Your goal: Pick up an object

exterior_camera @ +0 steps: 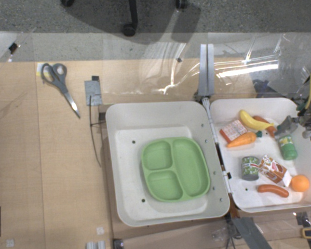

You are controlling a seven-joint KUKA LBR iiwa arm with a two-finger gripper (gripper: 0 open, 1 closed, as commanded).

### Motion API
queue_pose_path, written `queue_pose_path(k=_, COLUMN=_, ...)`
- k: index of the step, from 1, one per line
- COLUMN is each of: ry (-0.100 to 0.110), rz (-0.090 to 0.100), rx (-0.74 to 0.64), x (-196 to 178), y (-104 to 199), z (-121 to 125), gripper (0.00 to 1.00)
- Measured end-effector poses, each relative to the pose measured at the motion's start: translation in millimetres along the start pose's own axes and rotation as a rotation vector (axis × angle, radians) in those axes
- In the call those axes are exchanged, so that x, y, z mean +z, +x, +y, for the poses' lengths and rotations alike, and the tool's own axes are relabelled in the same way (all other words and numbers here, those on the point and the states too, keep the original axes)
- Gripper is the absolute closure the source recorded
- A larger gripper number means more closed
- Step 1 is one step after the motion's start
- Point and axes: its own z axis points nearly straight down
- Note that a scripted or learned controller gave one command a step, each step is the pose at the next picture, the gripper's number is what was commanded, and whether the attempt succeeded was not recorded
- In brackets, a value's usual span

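**Green bottle lies under the gripper at the right bin's far side**

Green bottle [288, 148] lies in the right bin [233, 111], close to its right wall, with its cap end pointing up toward the gripper [289, 126]. From where I stand, the gripper's grey tip sits just above that cap, touching it or very nearly so; I cannot tell which. The arm comes in low from the right edge and little of it is in sight, only some grey and white pieces beside the tip. Whether the gripper is clenched, released or grasping anything, I cannot tell, because the tip is small and blurred.

The other toys are spread around the same bin. A banana [253, 120] lies near the back, with a carrot [242, 139] just in front of it and a red-and-white packet [232, 129] beside the carrot. Toward the front are a small can [249, 167], a printed carton [273, 170] touching it, a sausage [273, 190] and an orange [300, 183].

The left bin [120, 149] holds a green divided plate [174, 169]. A pair of scissors [60, 87] lies on the bench, well apart to the left.
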Motion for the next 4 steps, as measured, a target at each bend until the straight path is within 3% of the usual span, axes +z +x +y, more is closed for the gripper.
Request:
queue_pose_path(k=1, ry=0.001, rz=0.002, rx=-0.293, x=101, y=19, z=-29, gripper=0.0)
queue_pose_path(k=2, ry=-0.039, rz=-0.017, rx=-0.356, x=132, y=38, z=-30, gripper=0.0)
queue_pose_path(k=3, ry=-0.002, rz=0.0, rx=-0.092, x=161, y=69, z=-6, gripper=0.0)
queue_pose_path(k=4, ry=-0.003, rz=0.0, rx=-0.09, x=152, y=67, z=-4, gripper=1.0)
